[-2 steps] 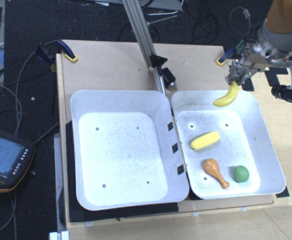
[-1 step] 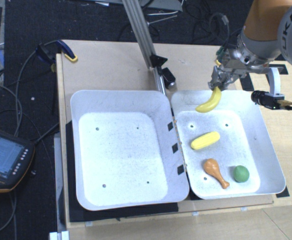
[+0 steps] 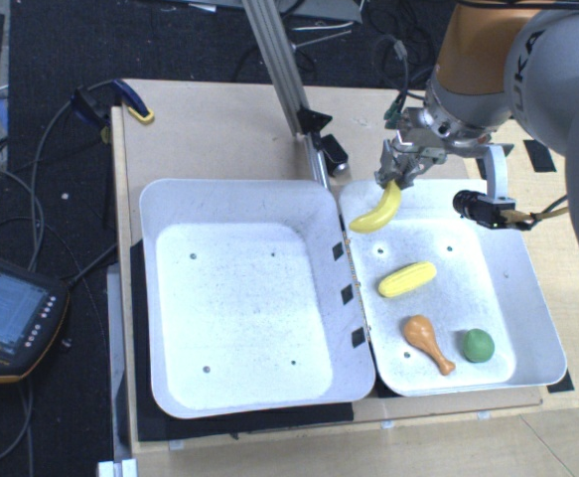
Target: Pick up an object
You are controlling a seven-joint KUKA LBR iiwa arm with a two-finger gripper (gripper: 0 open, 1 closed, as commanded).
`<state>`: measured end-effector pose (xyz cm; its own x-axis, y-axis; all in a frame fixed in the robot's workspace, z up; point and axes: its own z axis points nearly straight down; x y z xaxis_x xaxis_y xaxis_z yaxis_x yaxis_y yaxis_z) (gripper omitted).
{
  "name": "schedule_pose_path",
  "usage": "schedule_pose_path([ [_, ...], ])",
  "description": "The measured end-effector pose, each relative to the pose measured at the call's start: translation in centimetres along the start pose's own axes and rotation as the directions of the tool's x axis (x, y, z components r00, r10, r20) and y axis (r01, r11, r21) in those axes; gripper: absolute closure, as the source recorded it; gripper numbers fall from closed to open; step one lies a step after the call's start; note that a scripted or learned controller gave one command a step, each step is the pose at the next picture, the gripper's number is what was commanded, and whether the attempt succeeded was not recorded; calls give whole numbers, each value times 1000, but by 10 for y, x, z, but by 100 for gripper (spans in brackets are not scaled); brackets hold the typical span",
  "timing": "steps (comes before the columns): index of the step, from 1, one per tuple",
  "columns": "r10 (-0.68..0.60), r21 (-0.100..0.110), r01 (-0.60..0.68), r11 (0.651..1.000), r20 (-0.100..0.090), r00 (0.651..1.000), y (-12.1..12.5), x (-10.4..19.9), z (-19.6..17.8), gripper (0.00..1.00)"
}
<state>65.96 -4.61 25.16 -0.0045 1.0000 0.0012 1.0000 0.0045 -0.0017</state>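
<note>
- The bench (image 3: 219,137) is a pale wooden board standing on a dark carpeted floor (image 3: 41,58).
- Two shallow white bins sit side by side on it, their inner rims touching. The left bin (image 3: 239,306) shows bare speckled floor; the right bin (image 3: 507,266) holds loose items.
- A slanted metal rail (image 3: 274,53) crosses the upper middle, ending at a black bracket near the bins' shared corner.
- Black cables (image 3: 21,197) trail over the floor on the left, where a handheld control pendant (image 3: 11,316) lies. A blue-and-yellow clamp (image 3: 130,102) grips the bench's far left corner.
- The arm (image 3: 512,48), grey with an orange band, enters from the upper right and bends down over the far end of the right bin.
- The gripper (image 3: 396,179) points downward, its fingers pinching the upper end of a banana (image 3: 378,212).
- The banana hangs from the fingers, curving down and to the left, over the far left corner of the right bin, close to the shared rim.
- Below it in the same bin lie a corn cob (image 3: 406,279), a chicken drumstick (image 3: 428,343) and a green ball (image 3: 479,345), all apart from the gripper.
</note>
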Motion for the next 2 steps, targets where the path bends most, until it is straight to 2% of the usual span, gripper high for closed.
schedule_pose_path([
  [2, 0, -1, 0, 1000, 0, 1000, -13, 102, 17, 100],
])
